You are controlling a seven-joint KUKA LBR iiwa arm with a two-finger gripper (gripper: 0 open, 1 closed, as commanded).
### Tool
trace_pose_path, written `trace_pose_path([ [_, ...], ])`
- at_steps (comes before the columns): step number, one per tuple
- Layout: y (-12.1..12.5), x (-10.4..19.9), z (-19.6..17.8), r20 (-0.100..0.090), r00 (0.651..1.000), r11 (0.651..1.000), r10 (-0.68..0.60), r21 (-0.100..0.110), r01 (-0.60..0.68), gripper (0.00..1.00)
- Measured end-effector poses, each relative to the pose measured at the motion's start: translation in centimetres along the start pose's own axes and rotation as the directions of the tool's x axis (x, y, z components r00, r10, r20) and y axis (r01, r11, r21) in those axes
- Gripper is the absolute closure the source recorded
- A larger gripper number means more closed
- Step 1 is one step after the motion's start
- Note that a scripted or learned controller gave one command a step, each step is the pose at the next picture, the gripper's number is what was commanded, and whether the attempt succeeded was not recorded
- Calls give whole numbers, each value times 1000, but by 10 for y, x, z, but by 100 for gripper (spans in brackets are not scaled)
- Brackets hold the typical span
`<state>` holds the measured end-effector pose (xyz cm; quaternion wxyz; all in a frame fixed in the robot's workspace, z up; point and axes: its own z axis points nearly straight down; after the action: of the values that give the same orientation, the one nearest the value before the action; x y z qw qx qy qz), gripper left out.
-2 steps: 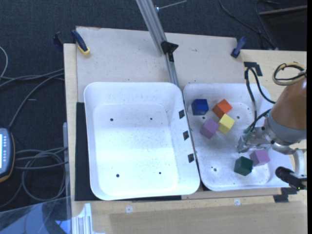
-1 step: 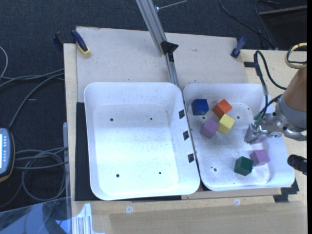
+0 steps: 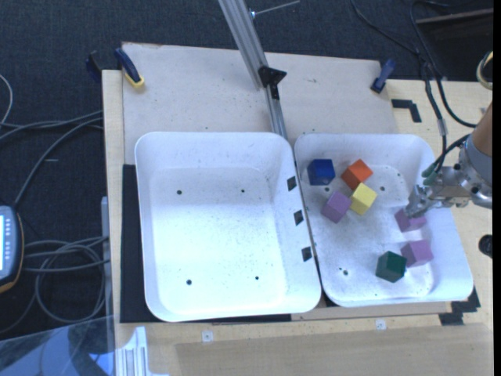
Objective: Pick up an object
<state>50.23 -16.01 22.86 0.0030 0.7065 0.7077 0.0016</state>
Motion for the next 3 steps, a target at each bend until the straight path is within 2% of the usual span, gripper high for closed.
trace_pose_path([
  [1, 1, 0, -26, 0, 1000, 1000, 0, 1, 0, 100],
  [3, 13, 101, -33, -4, 1000, 1000, -6, 4, 6, 100],
])
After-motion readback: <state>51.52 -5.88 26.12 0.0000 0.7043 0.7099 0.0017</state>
